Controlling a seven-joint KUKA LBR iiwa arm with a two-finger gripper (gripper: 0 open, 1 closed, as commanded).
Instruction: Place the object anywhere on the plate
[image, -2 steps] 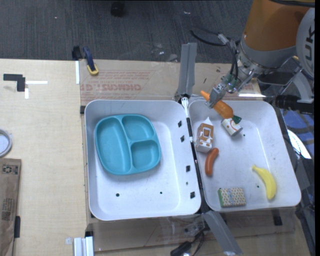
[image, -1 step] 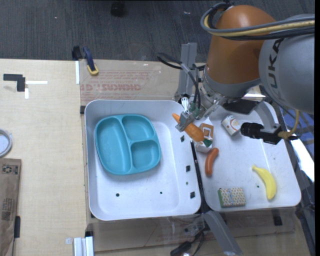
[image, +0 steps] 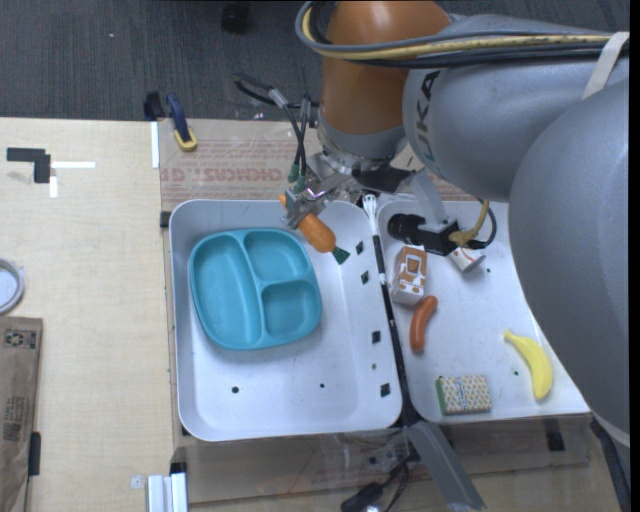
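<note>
Hanging just past the upper right corner of the blue plate (image: 257, 288), the gripper (image: 303, 205) has its fingers clamped on an orange carrot-like object (image: 318, 233), tilted down toward the left bin (image: 270, 400). The object sits over bare bin floor beside the plate's rim, so I judge it is held aloft for carrying leftward over a compartment before release.

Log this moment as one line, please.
gripper: shut on carrot | position: above left bin, beside blue plate | carrot not yet on plate
</note>
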